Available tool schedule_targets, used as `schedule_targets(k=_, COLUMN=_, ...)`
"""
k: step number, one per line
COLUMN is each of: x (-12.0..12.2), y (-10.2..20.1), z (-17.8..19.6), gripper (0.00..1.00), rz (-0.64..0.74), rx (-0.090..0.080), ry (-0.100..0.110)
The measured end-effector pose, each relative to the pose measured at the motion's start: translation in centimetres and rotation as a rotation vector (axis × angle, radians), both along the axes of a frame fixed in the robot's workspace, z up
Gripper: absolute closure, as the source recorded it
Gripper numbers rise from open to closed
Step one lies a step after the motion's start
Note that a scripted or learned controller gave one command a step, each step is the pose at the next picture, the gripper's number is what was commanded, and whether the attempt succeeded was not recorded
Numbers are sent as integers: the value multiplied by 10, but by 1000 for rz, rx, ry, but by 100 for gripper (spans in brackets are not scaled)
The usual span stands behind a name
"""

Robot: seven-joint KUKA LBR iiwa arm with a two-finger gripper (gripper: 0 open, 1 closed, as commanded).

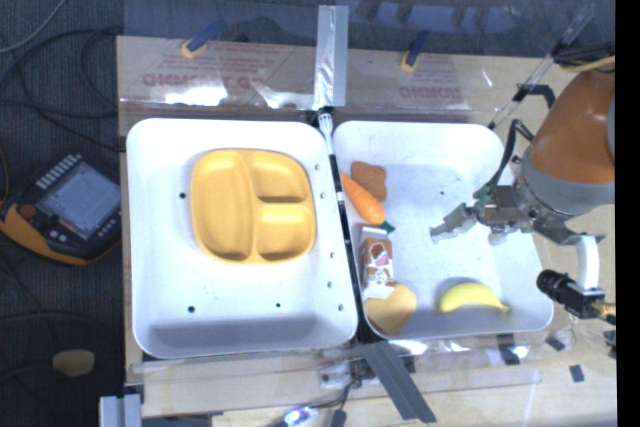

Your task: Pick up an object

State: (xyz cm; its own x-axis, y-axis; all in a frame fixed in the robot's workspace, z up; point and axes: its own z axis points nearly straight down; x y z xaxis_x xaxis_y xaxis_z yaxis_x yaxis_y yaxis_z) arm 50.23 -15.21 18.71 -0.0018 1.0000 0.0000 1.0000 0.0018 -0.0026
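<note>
A bench stands on dark carpet and carries 2 white bins. The left bin [150, 315] holds a yellow divided tray [252, 203]. The right bin [470, 140] holds a carrot [364, 200] at 9 o'clock, a packet [377, 263] just below it and a banana [472, 297] at 6 o'clock. The gripper [452, 225] hovers near the bin's center with its fingers spread and nothing between them, apart from the banana.

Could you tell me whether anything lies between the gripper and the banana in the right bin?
Nothing visible does. The gripper hangs over bare floor of the right bin, and the banana lies just nearer the front wall, with only white floor between them.
</note>
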Motion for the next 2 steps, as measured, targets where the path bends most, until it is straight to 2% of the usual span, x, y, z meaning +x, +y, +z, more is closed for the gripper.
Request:
schedule_targets(k=1, x=5, y=36, z=-80, gripper=0, rz=333, rx=1, ry=-3)
schedule_targets(k=2, x=31, y=7, z=-99, gripper=0, rz=549, rx=-1, ry=-10)
